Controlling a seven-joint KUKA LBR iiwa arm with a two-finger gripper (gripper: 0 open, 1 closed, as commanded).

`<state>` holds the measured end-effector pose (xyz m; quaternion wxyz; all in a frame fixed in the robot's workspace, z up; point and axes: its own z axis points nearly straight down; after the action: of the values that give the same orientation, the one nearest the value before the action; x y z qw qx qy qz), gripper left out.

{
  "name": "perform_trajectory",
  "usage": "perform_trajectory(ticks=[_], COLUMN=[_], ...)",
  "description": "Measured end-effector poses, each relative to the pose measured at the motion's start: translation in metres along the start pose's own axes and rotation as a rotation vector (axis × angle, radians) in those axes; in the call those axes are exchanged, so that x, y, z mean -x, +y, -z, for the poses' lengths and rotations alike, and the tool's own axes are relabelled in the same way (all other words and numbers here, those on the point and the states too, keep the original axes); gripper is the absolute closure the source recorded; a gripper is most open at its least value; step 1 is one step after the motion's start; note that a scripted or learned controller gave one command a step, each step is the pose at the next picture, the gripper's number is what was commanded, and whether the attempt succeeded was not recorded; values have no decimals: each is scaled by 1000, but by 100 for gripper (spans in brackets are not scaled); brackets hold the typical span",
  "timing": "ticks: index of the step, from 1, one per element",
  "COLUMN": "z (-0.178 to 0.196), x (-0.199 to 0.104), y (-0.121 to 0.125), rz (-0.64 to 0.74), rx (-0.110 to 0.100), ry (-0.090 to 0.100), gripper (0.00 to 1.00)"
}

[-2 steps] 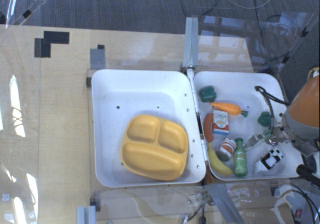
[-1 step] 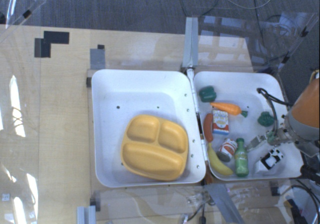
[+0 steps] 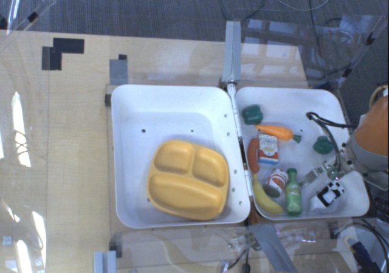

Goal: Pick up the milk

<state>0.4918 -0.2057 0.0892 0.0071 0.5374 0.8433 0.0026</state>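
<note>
The milk (image 3: 268,148) is a small white carton with red and blue print. It lies in the right bin (image 3: 304,96), left of centre, just below a carrot (image 3: 276,132). My gripper (image 3: 327,185) hangs low over the bin's front right corner, well to the right of the milk and apart from it. A black-and-white marker block (image 3: 331,193) shows at its tip. The grey arm with its orange band (image 3: 372,138) comes in from the right edge.
Around the milk lie a green pepper (image 3: 251,113), a red sausage (image 3: 253,155), a red-and-white can (image 3: 277,180), a green bottle (image 3: 293,191), a banana (image 3: 267,197) and a dark green vegetable (image 3: 323,144). The left bin (image 3: 140,114) holds a yellow divided tray (image 3: 188,179).
</note>
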Motion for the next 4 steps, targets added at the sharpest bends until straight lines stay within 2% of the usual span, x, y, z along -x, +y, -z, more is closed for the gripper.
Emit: perform_trajectory(ticks=[1, 2, 3, 4], z=[49, 0, 13, 1], x=[11, 0, 1, 0], y=[28, -1, 3, -1], rz=[329, 337, 337, 107], rx=[-4, -1, 5, -2], ry=[4, 0, -5, 2], gripper=[0, 0, 100, 100])
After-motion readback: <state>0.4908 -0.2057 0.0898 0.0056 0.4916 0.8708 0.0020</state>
